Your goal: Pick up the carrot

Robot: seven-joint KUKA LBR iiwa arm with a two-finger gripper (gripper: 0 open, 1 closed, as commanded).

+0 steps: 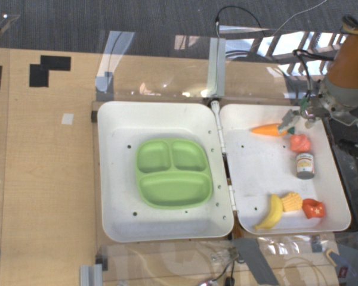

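Note:
The orange carrot (266, 130) lies in the right bin (250, 177) near its far edge, with its tip pointing left and its green top to the right. My gripper (301, 115) hangs at the bin's far right corner, just right of the carrot's green end. It stands open, with nothing between its fingers, and one fingertip (290, 120) is close to the carrot's top.
Right of the carrot are a pink-red fruit (299, 142) and a small jar (305, 165). A banana (271, 212), corn (292, 202) and a red fruit (314, 208) lie near the bin's front. A green divided plate (173, 173) sits in the left bin (116, 159).

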